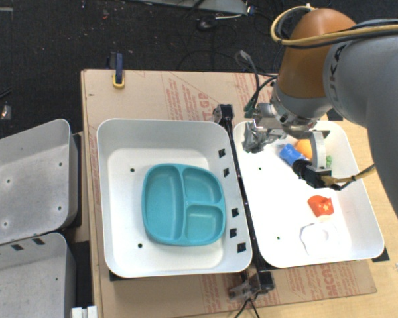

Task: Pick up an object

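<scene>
My gripper [255, 140] hangs low over the far left corner of the right bin [272, 244], under the grey arm with its orange band. Just to its right lie a small blue object [288, 154] and an orange object [305, 147], partly covered by the wrist. A bit of green [329, 159] shows beside them. Nearer the front of the same bin sit a red-orange object [321, 205] and a pale white object [316, 234]. I see nothing in the gripper.
The left bin [119, 144] holds a teal divided plate [184, 205]. Both bins rest on a cardboard sheet [166, 91]. White lids or trays [26, 177] lie off the bench at the left.
</scene>
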You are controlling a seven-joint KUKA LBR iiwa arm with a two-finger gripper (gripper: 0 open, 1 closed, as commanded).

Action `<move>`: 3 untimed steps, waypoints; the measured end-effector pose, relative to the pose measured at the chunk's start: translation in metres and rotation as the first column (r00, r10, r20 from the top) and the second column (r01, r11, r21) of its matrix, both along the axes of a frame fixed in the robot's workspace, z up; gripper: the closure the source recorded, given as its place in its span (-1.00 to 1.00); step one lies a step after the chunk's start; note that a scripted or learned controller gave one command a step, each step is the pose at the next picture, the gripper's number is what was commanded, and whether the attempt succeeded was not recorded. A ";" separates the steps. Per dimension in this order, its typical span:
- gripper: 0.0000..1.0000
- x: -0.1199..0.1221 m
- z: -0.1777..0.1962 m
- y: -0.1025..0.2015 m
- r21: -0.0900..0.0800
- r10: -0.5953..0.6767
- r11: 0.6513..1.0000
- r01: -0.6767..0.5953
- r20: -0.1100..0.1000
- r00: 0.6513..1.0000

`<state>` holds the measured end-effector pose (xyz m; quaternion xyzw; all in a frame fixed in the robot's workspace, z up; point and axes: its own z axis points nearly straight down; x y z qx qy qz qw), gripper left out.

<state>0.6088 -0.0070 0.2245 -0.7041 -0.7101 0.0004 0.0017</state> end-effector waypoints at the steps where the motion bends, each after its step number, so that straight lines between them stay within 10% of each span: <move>1: 1.00 0.017 -0.005 0.050 -0.001 0.000 1.000 0.000 0.000 1.000; 2: 1.00 0.020 0.012 0.099 0.000 0.000 1.000 0.000 0.001 1.000; 3: -1.00 0.019 0.011 0.096 -0.003 -0.005 1.000 0.005 -0.002 1.000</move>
